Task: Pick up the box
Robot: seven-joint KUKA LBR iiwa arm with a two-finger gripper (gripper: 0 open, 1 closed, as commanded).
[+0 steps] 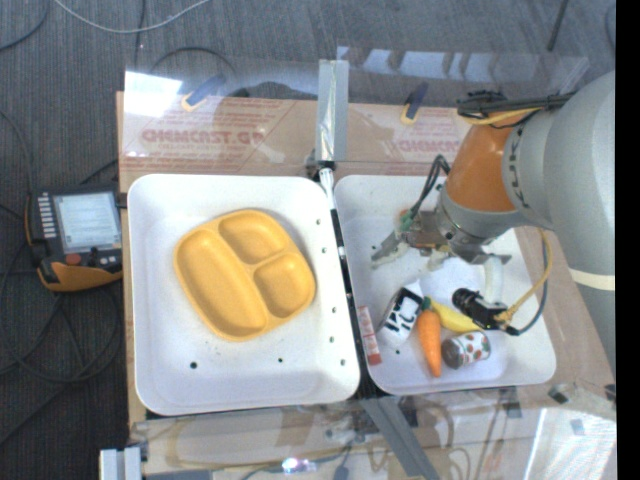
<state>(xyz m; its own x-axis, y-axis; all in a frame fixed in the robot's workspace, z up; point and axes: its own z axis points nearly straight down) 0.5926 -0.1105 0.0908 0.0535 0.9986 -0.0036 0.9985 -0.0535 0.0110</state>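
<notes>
Camera view: box [403,313], small, black-and-white, lies in my right bin [535,368] near its left wall, just beside carrot [429,343] and banana [455,318]. My gripper [420,236] hovers above it, up-bin; fingers' state, I cannot tell. Likely light, stiff cardboard; I'd pinch its two long sides, clear of carrot.

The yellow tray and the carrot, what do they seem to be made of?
The yellow tray looks like moulded plastic with a smooth, matte finish: one even colour and rounded, pressed-in compartments. The carrot is probably a plastic toy: uniform orange and a soft sheen, though at this size a real one cannot be ruled out.
</notes>
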